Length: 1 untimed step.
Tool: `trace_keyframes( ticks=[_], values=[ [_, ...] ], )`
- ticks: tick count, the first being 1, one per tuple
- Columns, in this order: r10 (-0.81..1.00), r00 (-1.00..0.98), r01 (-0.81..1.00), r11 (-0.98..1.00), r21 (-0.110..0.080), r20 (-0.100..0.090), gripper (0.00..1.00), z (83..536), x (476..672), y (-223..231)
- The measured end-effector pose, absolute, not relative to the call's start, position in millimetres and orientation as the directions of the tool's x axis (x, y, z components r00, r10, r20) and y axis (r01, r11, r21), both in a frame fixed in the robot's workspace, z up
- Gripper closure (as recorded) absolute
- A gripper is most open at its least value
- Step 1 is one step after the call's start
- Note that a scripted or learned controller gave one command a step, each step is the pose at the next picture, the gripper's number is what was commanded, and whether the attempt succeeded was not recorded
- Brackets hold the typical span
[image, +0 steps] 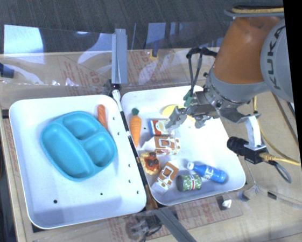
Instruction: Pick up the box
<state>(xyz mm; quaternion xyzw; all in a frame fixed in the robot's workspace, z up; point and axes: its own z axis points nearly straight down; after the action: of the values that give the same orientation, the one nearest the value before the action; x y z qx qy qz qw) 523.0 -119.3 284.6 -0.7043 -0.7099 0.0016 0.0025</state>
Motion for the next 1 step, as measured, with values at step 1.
trace_keyframes(
  ticks=[1],
  values=[
    [0.996,0.092,0.996,-0.092,-0.006,-0.001,0.00,171.3,609.1,-152.4]
  ],
)
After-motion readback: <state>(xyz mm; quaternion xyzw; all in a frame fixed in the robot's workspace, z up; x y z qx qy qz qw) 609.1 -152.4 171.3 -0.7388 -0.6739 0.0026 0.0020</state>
